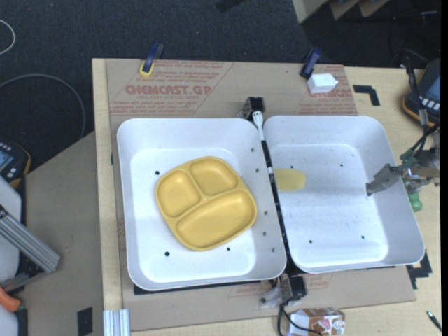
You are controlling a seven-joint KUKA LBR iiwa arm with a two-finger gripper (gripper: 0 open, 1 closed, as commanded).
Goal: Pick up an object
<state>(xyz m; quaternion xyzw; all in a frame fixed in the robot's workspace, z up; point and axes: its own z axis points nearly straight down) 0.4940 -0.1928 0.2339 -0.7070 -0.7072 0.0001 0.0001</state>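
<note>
A yellow divided plate is seen lying flat in the left bin. A pale yellow flat piece rests in the right bin, near its left wall. The gripper is positioned at the right bin's right rim — nothing is held, and whether it is apart or together cannot be told.

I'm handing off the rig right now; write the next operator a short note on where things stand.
Gripper: at the right edge of the right bin, low over its floor, nothing seen in it; whether it is open is unclear.
Objects: yellow divided plate lies flat in the left bin. A small pale yellow piece lies in the right bin by the divider, well apart from the gripper.
Done: nothing picked up yet.
Left: choose one object, grasp and lift it. The small piece looks like the nearer target.
</note>
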